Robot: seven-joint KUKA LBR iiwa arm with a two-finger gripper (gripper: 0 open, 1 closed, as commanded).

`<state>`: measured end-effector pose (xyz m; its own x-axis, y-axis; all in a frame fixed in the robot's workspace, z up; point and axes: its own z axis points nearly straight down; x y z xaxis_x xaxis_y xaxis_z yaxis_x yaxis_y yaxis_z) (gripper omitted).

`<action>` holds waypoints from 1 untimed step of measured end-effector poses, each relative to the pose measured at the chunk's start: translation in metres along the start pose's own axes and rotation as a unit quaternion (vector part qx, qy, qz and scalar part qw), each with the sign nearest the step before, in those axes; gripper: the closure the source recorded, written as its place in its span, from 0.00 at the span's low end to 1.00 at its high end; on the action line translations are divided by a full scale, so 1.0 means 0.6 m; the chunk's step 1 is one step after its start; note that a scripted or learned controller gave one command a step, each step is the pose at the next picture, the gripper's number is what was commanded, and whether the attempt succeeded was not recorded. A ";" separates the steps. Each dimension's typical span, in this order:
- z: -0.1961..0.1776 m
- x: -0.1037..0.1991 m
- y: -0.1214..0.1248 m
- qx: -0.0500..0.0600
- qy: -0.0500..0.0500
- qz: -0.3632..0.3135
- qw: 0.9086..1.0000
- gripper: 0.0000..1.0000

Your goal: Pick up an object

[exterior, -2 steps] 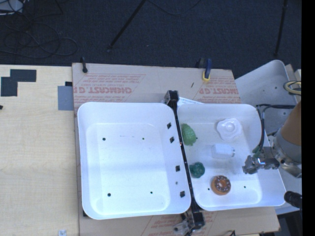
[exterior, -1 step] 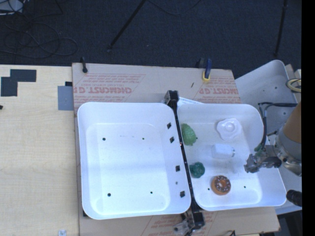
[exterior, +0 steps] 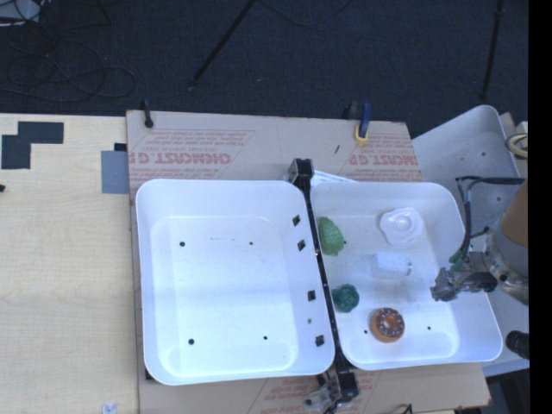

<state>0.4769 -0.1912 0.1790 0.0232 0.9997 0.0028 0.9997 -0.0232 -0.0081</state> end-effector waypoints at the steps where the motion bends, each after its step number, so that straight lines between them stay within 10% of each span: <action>1: -0.016 -0.001 0.000 0.000 0.000 0.000 1.000 1.00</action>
<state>0.4771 -0.1917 0.1884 0.0234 0.9997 0.0033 0.9997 -0.0233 -0.0085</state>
